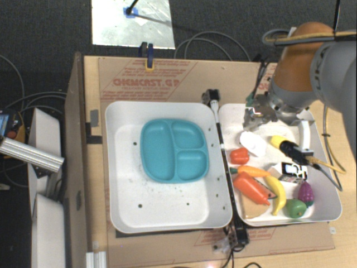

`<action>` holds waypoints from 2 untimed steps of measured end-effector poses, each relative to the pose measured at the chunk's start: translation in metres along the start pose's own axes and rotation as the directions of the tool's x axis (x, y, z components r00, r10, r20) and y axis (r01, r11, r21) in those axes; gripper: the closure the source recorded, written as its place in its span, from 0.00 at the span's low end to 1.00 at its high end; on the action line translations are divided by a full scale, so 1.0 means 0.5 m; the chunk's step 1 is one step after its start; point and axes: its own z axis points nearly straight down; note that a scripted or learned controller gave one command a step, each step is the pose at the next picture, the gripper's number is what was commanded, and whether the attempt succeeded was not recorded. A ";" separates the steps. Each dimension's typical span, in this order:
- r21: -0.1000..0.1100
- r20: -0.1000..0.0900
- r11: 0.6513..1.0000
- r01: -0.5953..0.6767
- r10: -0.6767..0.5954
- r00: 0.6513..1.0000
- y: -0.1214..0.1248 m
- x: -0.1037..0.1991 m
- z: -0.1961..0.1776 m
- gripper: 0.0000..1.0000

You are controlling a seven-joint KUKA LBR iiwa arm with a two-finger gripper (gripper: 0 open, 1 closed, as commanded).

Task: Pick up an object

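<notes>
Pincer (252, 115) sits low over the upper left part of the right-hand bin (233, 128), at the end of the grey arm (329, 66) that comes in from the upper right of the frame. From this angle I cannot tell whether it is open or closed, and nothing can be seen in its hold.

All the loose things to pick from lie in that right bin. Just below the pincer is a white oval piece (254, 143), close to it, though I cannot tell if they touch. Below and left of the white piece is a small red tomato (240, 156), near the bin's left wall. Lower down lies an orange-red carrot (254, 188), slanting toward the lower right, with a yellow banana (278, 192) just beside it on the right. A green round fruit (296, 208) sits at the banana's lower end, and a purple fruit (305, 192) lies just above it, near the bin's right wall.

At centre frame, the left bin (125, 166) holds a teal divided plate (174, 149) lying flat, well apart from the pincer. Both bins rest on a cardboard-covered desk (145, 82) with red print. A blue and yellow clamp (147, 53) grips the desk's top edge, below a shiny sheet (133, 15) on the dark floor.
</notes>
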 end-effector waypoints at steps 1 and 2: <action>0.001 -0.002 1.000 0.002 -0.002 1.000 0.047 0.164 0.005 1.00; 0.001 -0.002 1.000 0.002 -0.002 1.000 0.114 0.332 0.005 1.00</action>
